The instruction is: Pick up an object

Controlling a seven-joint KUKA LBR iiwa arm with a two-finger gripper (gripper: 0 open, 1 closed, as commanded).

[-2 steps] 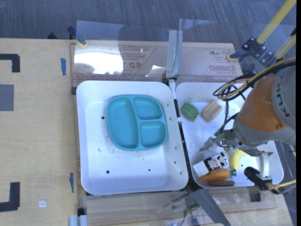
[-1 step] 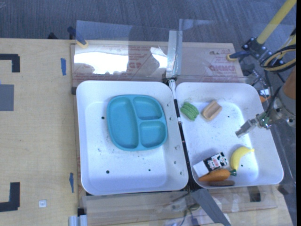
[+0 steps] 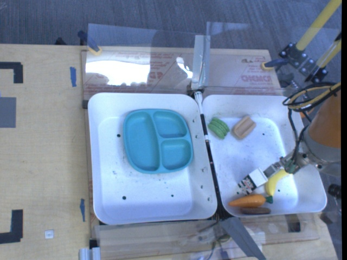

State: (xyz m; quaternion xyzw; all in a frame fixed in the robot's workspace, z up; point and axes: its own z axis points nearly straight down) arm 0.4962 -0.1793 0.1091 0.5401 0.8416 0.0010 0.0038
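Banana: small, yellow, curved

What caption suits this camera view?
Gripper low in the right bin beside a yellow banana and carrot; blue divided plate in the left bin.

Left white plastic bin: a turquoise three-compartment plate occupies the centre; bare floor borders it on all sides, widest along the near edge. Right white plastic bin: a green ribbed vegetable and a tan bread-like block lie at the far side, slightly apart. A yellow banana-shaped toy, an orange carrot and a small white box crowd the near corner. The central floor between both groups is open.
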